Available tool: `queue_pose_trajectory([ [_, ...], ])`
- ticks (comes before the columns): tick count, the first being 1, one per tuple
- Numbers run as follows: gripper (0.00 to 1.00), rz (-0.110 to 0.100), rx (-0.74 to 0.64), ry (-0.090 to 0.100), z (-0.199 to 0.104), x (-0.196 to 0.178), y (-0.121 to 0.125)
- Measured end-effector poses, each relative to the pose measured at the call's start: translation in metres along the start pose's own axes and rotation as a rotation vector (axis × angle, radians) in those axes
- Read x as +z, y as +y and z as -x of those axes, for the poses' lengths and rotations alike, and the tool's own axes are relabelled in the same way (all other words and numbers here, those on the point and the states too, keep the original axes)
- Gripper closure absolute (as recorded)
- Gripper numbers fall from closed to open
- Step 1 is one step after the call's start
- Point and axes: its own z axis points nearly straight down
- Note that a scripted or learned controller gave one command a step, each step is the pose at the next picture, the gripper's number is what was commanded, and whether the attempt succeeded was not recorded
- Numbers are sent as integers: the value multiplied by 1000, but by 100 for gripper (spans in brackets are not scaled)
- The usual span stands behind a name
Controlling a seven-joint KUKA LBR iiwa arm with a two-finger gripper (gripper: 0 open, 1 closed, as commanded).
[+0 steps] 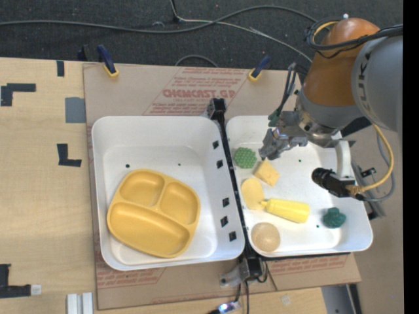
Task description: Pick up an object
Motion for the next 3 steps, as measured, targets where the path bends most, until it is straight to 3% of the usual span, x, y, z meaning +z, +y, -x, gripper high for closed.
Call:
queue_pose_trajectory([
  [2, 100, 2, -1, 0, -90, -1, 40],
  [3, 100, 0, 1, -1, -130, 23, 72],
])
